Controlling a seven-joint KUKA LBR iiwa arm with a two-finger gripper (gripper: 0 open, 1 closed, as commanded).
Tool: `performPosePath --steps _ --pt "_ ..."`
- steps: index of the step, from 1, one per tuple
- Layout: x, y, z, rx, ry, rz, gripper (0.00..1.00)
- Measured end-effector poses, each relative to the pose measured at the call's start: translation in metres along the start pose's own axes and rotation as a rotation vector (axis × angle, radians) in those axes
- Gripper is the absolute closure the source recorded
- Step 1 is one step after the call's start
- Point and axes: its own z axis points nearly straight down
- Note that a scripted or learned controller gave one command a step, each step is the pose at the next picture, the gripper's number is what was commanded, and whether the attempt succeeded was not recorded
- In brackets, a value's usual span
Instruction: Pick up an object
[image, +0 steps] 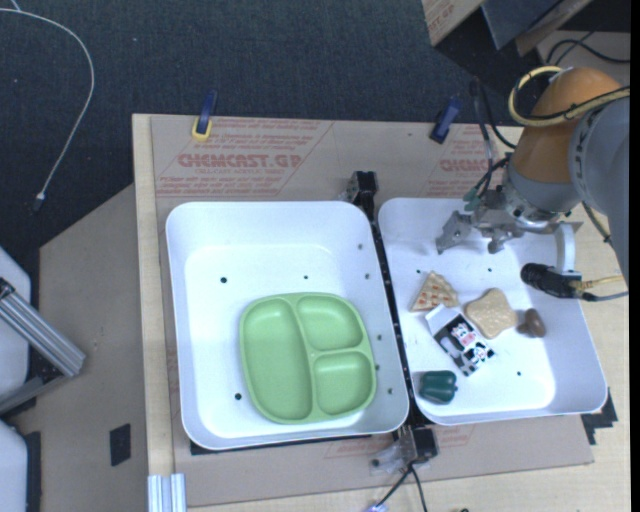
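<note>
The right bin (560, 395) holds several small things. A triangular pizza-like slice (435, 292) lies next to a tan bread slice (490, 312). A small brown lump (533, 322) sits beside the bread. A black-and-white packet (462, 341) and a dark green pepper-like piece (437, 385) lie toward the near edge. My gripper (472, 238) hangs over the far part of this bin, above and behind the pizza slice. Its two fingers stand apart with nothing between them.
The left bin (200, 240) carries a green divided plate (306, 355). A black fitting with a yellow cable (552, 279) hangs off the arm over the right bin's right side. The cardboard base (260, 160) has clips at its far edge.
</note>
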Motion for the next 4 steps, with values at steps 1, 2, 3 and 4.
performPosePath --steps 1,2,3,4 --pt "0.001 0.000 0.020 0.001 0.000 -0.001 0.00" --pt "0.001 0.001 0.008 -0.004 -0.001 -0.001 1.00" --pt "-0.004 0.005 -0.056 -0.012 -0.004 -0.001 1.00" --pt "-0.010 0.008 -0.120 -0.014 -0.004 -0.001 1.00"
